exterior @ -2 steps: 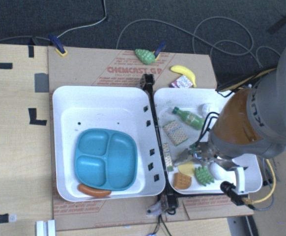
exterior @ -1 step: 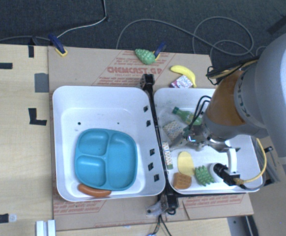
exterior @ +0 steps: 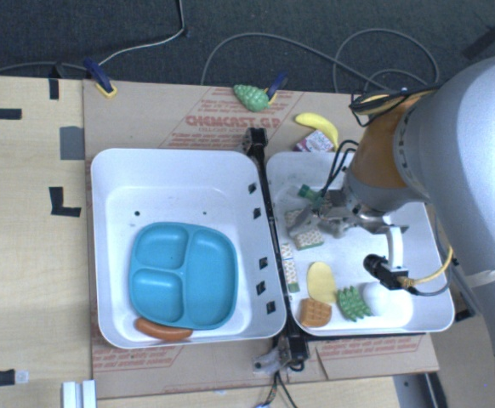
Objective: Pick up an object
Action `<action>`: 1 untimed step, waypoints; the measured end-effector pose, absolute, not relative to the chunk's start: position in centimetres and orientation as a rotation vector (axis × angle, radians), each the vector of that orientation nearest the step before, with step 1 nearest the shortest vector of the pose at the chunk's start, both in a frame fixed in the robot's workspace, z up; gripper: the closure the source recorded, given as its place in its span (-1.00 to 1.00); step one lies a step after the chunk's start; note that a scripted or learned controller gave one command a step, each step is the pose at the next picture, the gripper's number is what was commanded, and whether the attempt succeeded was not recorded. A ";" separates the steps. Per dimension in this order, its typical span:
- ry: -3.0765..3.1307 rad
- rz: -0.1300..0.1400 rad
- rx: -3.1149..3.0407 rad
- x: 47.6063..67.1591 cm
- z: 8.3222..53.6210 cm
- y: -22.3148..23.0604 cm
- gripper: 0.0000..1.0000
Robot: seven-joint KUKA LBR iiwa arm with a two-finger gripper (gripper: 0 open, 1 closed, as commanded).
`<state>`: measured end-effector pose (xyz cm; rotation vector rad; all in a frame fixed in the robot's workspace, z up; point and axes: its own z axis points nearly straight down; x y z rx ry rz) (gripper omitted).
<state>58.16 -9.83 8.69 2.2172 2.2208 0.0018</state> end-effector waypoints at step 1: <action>2.221 -0.001 2.217 58.1 9.6 -9.9 1.00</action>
